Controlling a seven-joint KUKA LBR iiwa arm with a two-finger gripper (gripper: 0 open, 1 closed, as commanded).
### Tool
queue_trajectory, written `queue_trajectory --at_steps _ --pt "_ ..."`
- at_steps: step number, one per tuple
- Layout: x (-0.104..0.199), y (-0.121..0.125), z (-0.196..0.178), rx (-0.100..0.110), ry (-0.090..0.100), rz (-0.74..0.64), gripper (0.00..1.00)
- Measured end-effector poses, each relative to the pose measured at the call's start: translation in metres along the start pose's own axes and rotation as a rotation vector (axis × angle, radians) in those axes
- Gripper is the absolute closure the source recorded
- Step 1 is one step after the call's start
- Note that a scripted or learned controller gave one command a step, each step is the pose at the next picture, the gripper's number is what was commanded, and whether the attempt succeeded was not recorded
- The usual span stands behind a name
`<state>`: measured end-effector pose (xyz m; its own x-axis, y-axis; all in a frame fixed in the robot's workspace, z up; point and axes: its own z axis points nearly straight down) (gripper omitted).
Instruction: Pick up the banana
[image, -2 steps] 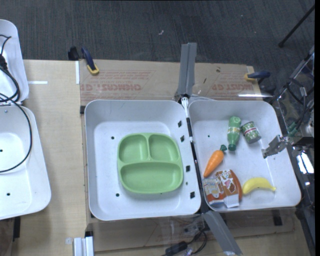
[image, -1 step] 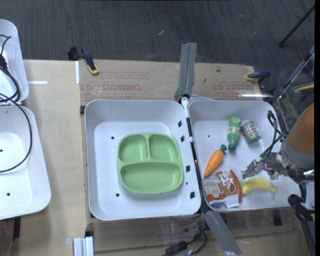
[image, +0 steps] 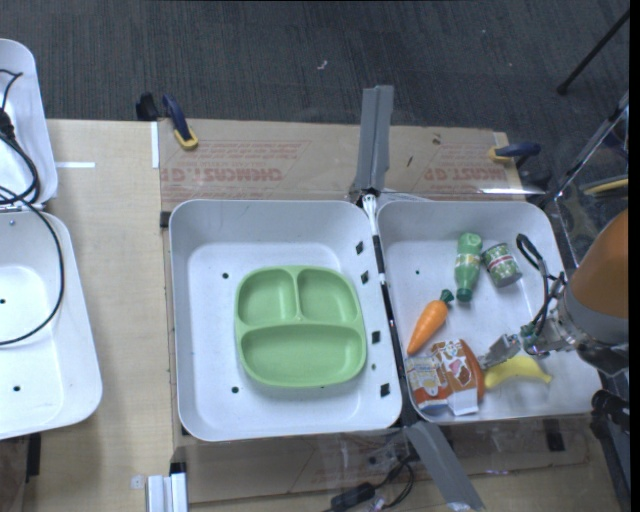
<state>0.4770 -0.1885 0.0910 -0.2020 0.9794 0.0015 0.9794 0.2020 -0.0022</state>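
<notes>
With the gripper (image: 503, 349) low just above the banana (image: 517, 372), its grasp impossible to tell, descend squarely over the fruit, clear of the packet (image: 447, 376) beside it.

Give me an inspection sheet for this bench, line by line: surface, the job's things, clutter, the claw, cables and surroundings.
Surface: two white bins side by side, the left bin and the right bin, on a cardboard-covered bench.
Job's things: banana lies near the right bin's front right corner.
Clutter: green divided plate in the left bin; carrot, green bottle, small can and snack packet in the right bin.
Claw: claw low over the right bin, just above the banana's left end; finger state unclear.
Cables: black cable loops over the white tub at far left.
Surroundings: blue clamps at the bench's rear edge; dark floor behind.
</notes>
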Motion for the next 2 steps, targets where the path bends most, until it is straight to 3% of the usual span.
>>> queue_trajectory --at_steps 1,2 --pt "-0.0003 0.0002 -0.0088 0.0 0.0 0.003 1.0" --pt "-0.0003 0.0001 -0.0088 0.0 0.0 0.003 0.0"
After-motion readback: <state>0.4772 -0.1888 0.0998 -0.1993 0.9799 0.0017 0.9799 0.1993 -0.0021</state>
